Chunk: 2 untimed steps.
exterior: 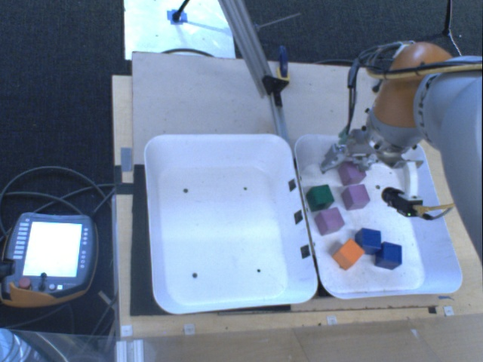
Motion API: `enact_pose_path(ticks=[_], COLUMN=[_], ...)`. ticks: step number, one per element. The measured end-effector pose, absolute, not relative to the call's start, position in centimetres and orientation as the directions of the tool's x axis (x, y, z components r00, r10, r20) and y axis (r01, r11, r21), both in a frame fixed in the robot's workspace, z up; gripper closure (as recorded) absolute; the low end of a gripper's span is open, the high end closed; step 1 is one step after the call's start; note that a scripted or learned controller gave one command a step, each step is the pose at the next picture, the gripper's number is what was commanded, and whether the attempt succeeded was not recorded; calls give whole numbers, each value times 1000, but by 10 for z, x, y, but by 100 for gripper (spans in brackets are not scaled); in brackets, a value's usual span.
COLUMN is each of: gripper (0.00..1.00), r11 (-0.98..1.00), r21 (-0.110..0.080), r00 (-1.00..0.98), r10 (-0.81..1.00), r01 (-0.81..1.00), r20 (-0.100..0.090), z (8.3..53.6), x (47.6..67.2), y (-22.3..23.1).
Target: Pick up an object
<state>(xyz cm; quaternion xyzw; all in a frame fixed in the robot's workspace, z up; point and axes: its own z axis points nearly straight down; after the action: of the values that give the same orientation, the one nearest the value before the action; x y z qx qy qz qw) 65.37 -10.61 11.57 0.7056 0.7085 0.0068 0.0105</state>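
Over right bin (pixel 445 270), gripper (pixel 349 159) is positioned above purple cube (pixel 351 173) at bin's rear; jaw state can't be told; descent should be centred w/ clearance from neighbouring cubes.

blocks (pixel 355 196) in right bin (pixel 445 266), left bin (pixel 219 202) beside

You've got one fixed camera, mounted above the counter (pixel 196 89) and looking down at a slant. It sits far enough back to frame both white bins whole: left bin (pixel 162 153), right bin (pixel 441 274). Counter's far edge lands near the top of frame, near edge at the bottom. Dark floor (pixel 60 66) shows around the left and top. The arm (pixel 445 96) enters from the right side of your view.
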Motion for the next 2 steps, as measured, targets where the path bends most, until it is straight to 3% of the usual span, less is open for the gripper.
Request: enact_pose_path(ticks=[1, 2], gripper=[100, 100], r11=[7, 6], r21=[29, 8], r00=[-7, -5], r10=[1000, 1000], r01=[1000, 1000], r20=[-7, -1], z=[126, 185], x=[655, 650], y=[-107, -101])
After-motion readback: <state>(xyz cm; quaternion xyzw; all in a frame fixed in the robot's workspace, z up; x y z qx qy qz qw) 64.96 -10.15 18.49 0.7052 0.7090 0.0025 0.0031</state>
